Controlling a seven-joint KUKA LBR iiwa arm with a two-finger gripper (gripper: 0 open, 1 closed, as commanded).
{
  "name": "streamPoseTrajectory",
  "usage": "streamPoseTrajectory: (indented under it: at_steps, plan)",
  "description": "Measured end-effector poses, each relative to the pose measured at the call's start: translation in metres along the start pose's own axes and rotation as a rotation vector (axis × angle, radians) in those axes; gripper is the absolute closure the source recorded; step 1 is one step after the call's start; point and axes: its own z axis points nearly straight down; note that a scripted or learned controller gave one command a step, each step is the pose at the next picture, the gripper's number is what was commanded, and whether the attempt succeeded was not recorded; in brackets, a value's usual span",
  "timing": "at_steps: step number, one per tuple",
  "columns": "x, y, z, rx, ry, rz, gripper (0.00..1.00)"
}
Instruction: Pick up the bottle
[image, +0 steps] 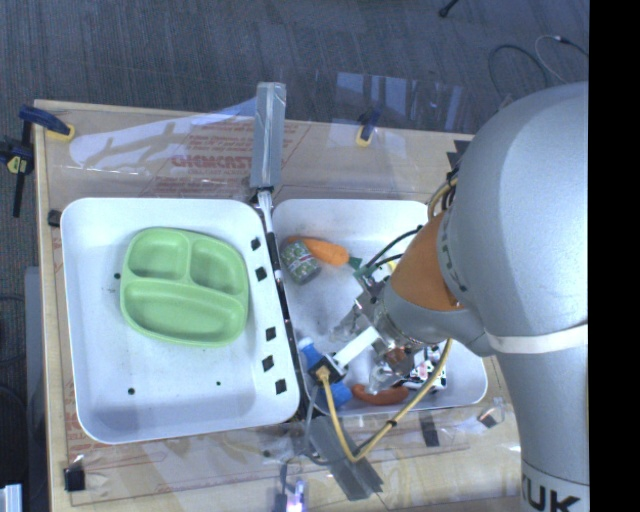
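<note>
Bottle: you will find a small white one with a blue cap and blue base low in the right bin, close against the divider wall — this is my best reading of a partly hidden thing

Long axis: it seems to run slantwise, from the upper left near the divider down toward the lower right

Hand: low over the middle of the right bin, under the orange wrist band; a pale bar reaches from it toward the bottle, but whether it is spread or pressed together you cannot tell from here

Key relation: the bottle lies down and to the left of the hand, near but apart

Neighbours: carrot and a small patterned can at the bin's upper end, a reddish sausage-like piece just right of the bottle

Left bin: green divided plate — well apart, no concern

Your next move, as I judge: shift down-left and turn across the bottle's axis
</note>
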Motion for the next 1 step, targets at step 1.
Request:
streamPoseTrajectory:
  at_steps: [1]
  plan:
    - [-0.0332, 0.0744, -0.0074, -0.004, 0.003, -0.015, 0.0]
